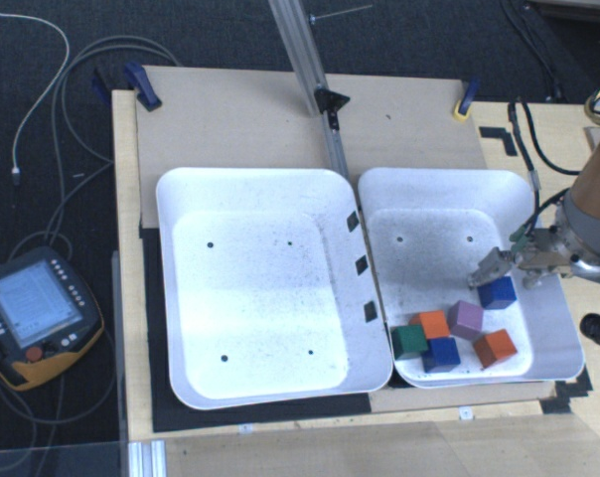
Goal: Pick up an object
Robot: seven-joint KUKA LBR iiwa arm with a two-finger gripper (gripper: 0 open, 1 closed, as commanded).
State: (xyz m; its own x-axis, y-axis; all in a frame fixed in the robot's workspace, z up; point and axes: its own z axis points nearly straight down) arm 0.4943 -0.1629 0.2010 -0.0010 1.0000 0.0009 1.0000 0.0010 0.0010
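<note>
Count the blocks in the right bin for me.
6: small blue cube by the pincer; orange, purple, green, blue, red-orange clustered near the front. Others may be hidden.

grey arm (590,202), metallic gripper (499,264)

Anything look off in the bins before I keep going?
Nothing stands out. The blocks sit bunched in the near corner of the right bin, none spilled out, with the gripper just above the blue block.
</note>
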